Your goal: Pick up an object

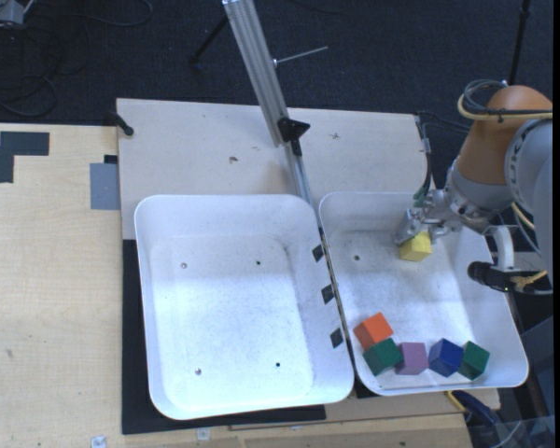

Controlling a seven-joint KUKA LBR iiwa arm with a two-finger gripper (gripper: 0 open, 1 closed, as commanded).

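My gripper hangs over the upper part of the right bin, reaching in from the right. A yellow block sits at its fingertips, its top edge caught between the metal fingers, so the gripper is shut on it. Along the bin's front edge lies a cluster of blocks: orange, dark green, purple, blue and a second green.
The left bin lies beside the right one, with black clips on the shared rim. A slanted aluminium post rises behind the bins. The arm's orange band looms over the right bin's far right corner.
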